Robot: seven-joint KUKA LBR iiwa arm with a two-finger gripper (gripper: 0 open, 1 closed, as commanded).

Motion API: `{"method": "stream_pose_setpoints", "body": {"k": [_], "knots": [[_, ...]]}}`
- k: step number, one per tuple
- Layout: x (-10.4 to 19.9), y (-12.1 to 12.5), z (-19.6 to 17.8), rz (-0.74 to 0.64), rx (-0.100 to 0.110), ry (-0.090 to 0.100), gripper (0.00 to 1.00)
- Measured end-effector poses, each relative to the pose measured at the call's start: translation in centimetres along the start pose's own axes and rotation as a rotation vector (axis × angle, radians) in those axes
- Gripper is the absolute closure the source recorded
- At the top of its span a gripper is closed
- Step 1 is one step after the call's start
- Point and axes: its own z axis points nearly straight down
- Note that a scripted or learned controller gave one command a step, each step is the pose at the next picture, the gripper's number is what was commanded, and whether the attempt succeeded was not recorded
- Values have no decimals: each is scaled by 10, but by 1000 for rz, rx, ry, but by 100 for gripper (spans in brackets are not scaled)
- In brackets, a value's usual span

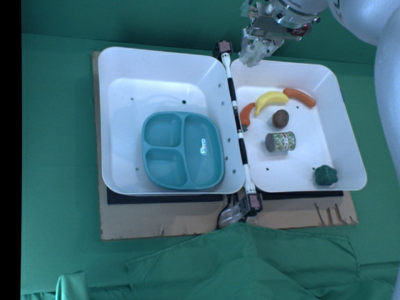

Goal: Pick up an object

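The things to choose from all lie in the right bin (340, 161). A banana (270, 100) sits near the far middle, with an orange sausage (300, 96) touching or just beside its right end and a small carrot (247, 113) by its left end, close to the bin's left wall. Just below the banana lies a brown, egg-shaped thing (280, 118), perhaps a kiwi or potato. Below that a small can (280, 142) lies on its side, and a green broccoli piece (325, 175) sits alone in the near right corner.

The gripper (256, 54) hangs above the far left corner of this bin, over the rim and clear of every object. Nothing shows between its tips, and I cannot tell how wide it stands.

The step in hand looks like the approach: no target has been reached yet. The easiest picks, in my judgement, are the can and the broccoli, since each has free floor around it. The can would be best taken across its round body, with the tips coming down on either side of its length so it cannot roll away. The banana cluster is riskier, because neighbours crowd the tips. The carrot near the wall leaves little room.

The left bin (125, 80) holds a teal divided plate (182, 150) and plays no part here.
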Motion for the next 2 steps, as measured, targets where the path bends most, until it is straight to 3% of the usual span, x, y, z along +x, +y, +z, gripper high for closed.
{"method": "stream_pose_setpoints", "body": {"k": [1, 2], "knots": [[68, -31, 5, 0, 4, 2, 100], [134, -76, -20, 0, 3, 1, 100]]}}
